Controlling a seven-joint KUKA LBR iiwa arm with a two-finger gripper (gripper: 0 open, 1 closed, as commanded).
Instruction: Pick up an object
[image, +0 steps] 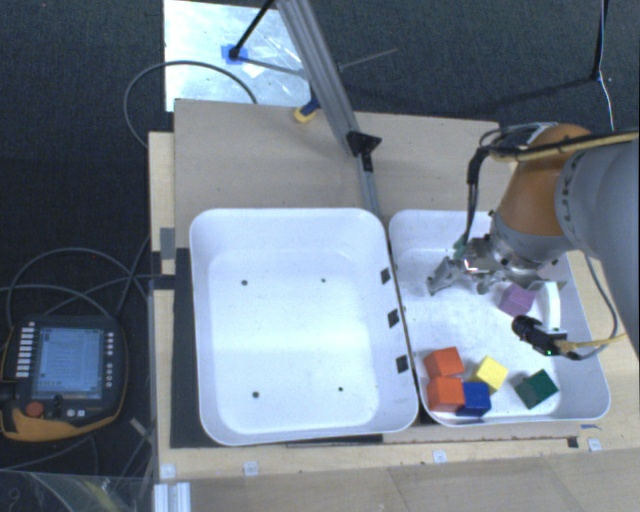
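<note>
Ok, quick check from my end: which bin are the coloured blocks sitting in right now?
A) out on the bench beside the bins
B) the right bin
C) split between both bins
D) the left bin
B: the orange blocks, yellow block, blue block, green block and purple block all lie in the right bin, where the tool is.
</note>
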